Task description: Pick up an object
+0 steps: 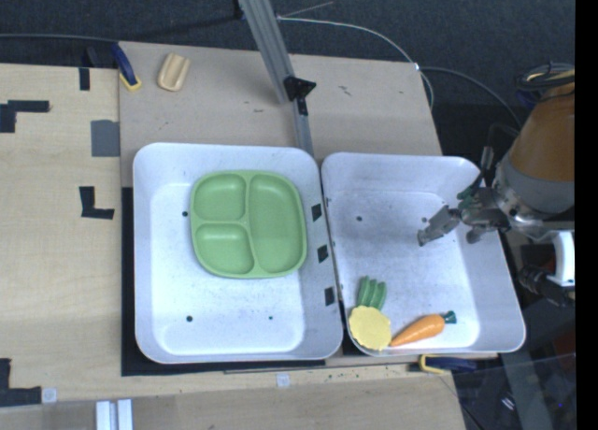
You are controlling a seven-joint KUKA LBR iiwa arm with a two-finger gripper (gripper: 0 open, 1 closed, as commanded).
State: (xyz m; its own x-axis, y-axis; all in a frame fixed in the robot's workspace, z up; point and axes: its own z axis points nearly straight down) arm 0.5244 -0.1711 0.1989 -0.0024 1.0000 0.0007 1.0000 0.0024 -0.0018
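In the right bin [392, 185], an orange toy carrot [420, 327] lies near the front edge. Beside it sits a yellow toy with a green top [370, 318], at the front left corner of that bin. My gripper [447, 224] hangs over the right side of the right bin, well behind the carrot. Its fingers look spread and nothing sits between them.
The left bin [159, 260] holds a green divided plate [249, 223]. A grey metal pole [266, 26] slants down to the back of the bins. A tan block [173, 72] and a blue-yellow item [126, 67] lie on the bench behind.
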